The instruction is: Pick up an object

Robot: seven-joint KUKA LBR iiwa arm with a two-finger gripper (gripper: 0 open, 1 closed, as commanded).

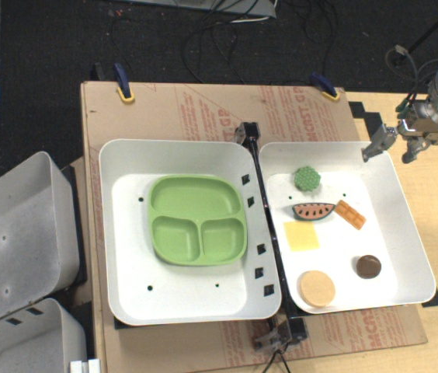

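Gripper (394, 144): I see its fingers apart, holding nothing, seemingly over the right bin's (413, 239) far corner.
Broccoli (307, 179): lying loose.

1. Dark floor (40, 45) across the upper frame, with loose cables (227, 29)
2. Brown cardboard sheet (196, 111) covers the bench, clamped at its top edge
3. Spare white bins (13, 231) at lower left

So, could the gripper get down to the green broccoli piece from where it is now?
Probably yes: the gripper hovers over the right bin's far corner, and the broccoli piece lies alone, apart from the watermelon slice.
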